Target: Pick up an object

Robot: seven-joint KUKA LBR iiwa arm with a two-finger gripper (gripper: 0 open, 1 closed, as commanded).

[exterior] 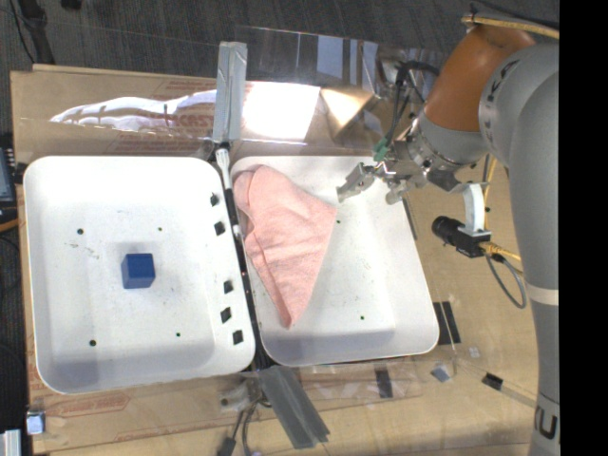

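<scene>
The bench top is covered with a flat sheet of brown cardboard [38, 98], with a bright patch of glare across its far edge. Beyond it the floor is dark grey carpet [142, 12]. A clear plastic panel [294, 57] stands upright at the back, and a vertical strip of grey tape [229, 88] runs down from the panel's left edge to the gap between the bins.

Two shallow white plastic bins sit side by side, touching along their inner walls, where a row of small black clips [226, 288] runs. The left bin [85, 198] holds one thing: a small blue cube [139, 270], resting flat on the floor left of centre, well apart from every wall.

The right bin [380, 283] holds a crumpled pale pink cloth [285, 236]. It lies against the bin's left wall, broad at the far left corner and tapering to a point toward the near side. The right half of this bin's floor is bare.

The grey arm [532, 160], with its orange band [470, 74], reaches in from the right. Its two-finger metal gripper [366, 194] hangs over the far part of the right bin, just beside the cloth's upper right edge. Its fingers are spread apart with nothing between them. Whether it touches the cloth is unclear.
</scene>
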